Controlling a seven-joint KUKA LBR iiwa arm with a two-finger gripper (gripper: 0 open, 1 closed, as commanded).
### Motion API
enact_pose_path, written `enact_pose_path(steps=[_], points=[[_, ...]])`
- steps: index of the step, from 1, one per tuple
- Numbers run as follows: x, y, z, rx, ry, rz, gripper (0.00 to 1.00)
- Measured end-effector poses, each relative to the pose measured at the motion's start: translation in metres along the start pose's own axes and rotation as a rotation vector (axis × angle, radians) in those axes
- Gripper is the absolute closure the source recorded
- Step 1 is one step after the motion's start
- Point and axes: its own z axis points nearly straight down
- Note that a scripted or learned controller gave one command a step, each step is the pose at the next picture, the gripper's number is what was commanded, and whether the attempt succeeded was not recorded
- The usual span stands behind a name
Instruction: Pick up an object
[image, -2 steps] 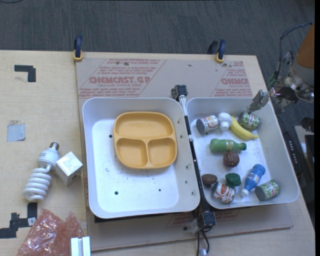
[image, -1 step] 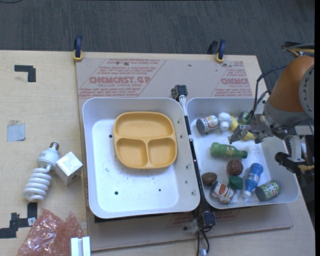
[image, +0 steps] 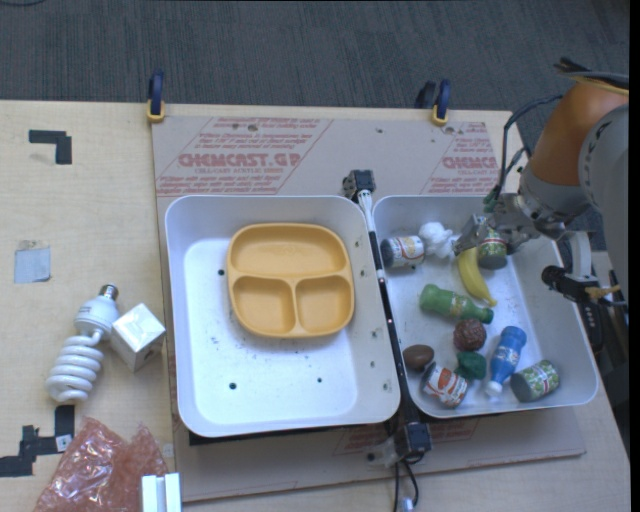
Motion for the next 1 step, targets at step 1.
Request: enact_pose_path(steps=[1], points=[[-0.0002,0.0018,-0.0122,-0.005,-0.002,-0.003,1.00]])
